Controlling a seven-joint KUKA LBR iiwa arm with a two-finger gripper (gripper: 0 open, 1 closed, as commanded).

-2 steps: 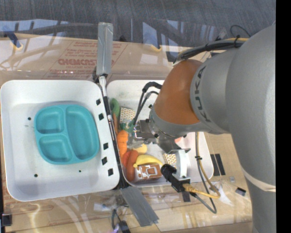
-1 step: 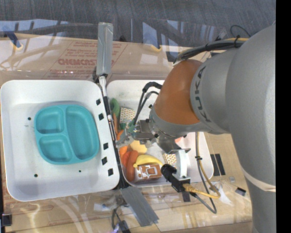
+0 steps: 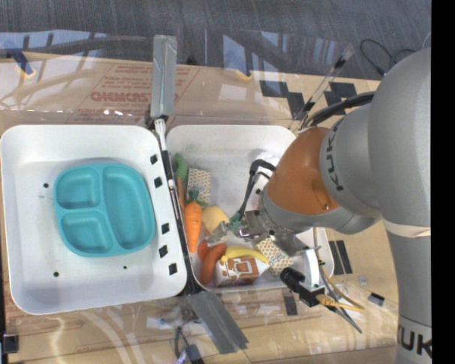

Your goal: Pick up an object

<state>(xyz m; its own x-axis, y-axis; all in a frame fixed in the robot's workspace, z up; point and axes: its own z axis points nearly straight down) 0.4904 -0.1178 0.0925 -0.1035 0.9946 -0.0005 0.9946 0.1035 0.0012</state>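
Two white bins [image 3: 30, 150], one teal tray [image 3: 104, 208], one carrot [image 3: 193, 226].

A divided tray [image 3: 104, 207] lay in the left bin [image 3: 15, 226]. In the right bin [image 3: 227, 146], a carrot [image 3: 192, 225] lay along the wall nearest the tray, a lemon [image 3: 214, 218] just right of the carrot, a box [image 3: 240, 268] in front of the lemon, the arm [image 3: 341, 180] over the bin's right half

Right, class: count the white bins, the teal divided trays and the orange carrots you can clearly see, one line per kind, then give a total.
White bins: 2, left bin and right bin
Teal divided tray: 1
Orange carrot: 1
Total: 4
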